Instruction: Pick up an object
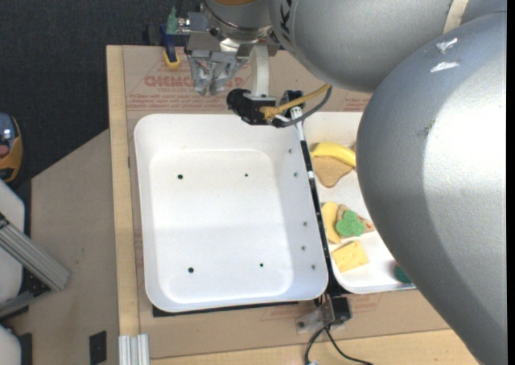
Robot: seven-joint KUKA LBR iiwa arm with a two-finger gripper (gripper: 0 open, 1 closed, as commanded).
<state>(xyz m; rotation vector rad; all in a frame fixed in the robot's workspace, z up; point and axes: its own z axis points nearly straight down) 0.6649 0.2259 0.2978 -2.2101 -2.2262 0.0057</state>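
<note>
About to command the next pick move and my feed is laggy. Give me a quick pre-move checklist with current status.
1. Gripper above the bench beyond the left bin, not over any object: not ok.
2. Nothing seen between the fingers: ok.
3. Targets available in the right bin: banana, cheese wedge, green piece: ok.
4. Right bin partly hidden by the arm: not ok.
5. Finger opening: cannot tell.
</note>
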